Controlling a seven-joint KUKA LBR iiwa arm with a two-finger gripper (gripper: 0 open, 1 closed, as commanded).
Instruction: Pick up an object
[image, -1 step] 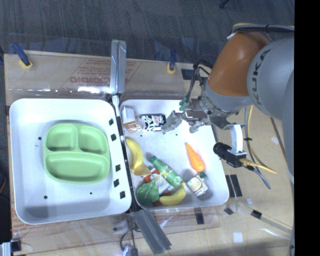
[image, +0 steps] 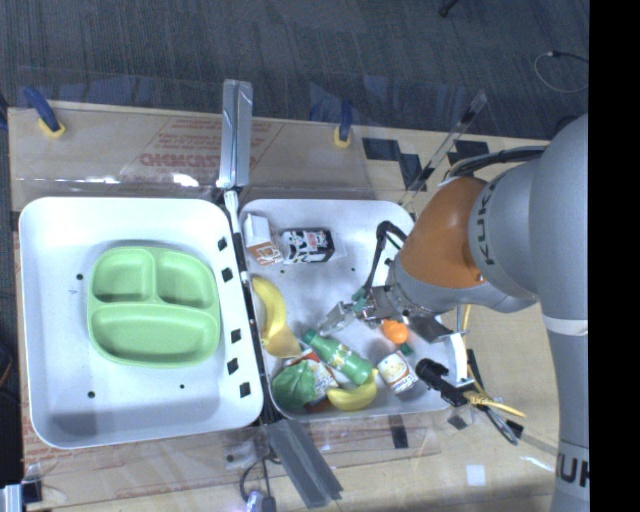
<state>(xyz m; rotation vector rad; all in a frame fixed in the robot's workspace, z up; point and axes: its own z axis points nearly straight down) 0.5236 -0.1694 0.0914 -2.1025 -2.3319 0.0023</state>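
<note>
Approach step: gripper (image: 345, 312) at lower-centre w/ fingers spread, nothing pinched, over green bottle (image: 338, 357) in right bin (image: 345, 212); next: descend & close.

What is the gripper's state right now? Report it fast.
Gripper: low in the right white bin, above the green plastic bottle; whether it is open or closed cannot be told.

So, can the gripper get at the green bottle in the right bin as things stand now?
Probably yes. The gripper hangs just above the green bottle, whose upper side looks uncovered. But the long banana and the green ball lie close beside it, so the fingers have little room.
</note>
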